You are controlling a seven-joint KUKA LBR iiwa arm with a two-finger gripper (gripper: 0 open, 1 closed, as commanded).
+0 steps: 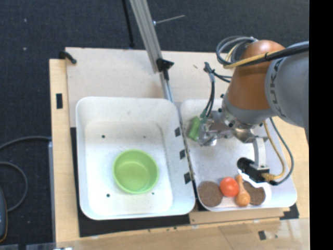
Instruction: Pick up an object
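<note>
My hand hung low at the right bin's upper left, beside a green block, the nearest thing to take. Whether it gripped the block, I could not tell.

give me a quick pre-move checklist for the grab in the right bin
1. Gripper over the right bin, not the left bin: ok.
2. Target near the gripper: small green object sits right beside it, by the bin's left wall: ok.
3. Green object between the fingers: cannot tell, the wrist hides them.
4. Room from the wall beside the green object: not ok, looks tight.
5. Other items clear of the gripper: brown disc, red ball and orange piece lie at the near edge: ok.
6. Green bowl in the left bin, out of the path: ok.
</note>
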